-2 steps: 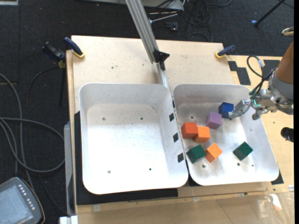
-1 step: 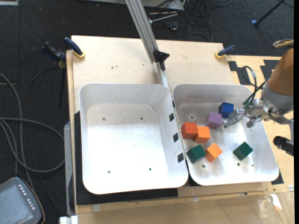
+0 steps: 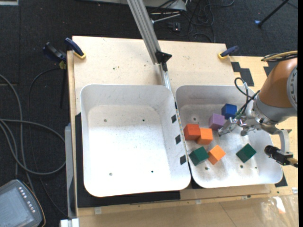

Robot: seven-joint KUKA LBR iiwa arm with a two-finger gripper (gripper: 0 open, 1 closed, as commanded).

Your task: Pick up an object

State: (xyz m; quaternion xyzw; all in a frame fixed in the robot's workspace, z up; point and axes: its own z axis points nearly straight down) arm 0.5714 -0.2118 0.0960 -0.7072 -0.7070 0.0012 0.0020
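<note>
Robot arm reaches into the right bin (image 3: 265, 176), its gripper (image 3: 234, 126) low among scattered blocks.

From the fixed overhead camera, the fingers are too small and dark to judge open or closed. A purple block (image 3: 217, 121) lies just left of them, a blue block (image 3: 229, 110) just behind, both close but not visibly between them. Orange blocks (image 3: 199, 134) and a green block (image 3: 199, 154) sit further left; another green block (image 3: 246, 152) lies in front. The arm's body is cut off at the right edge.
</note>
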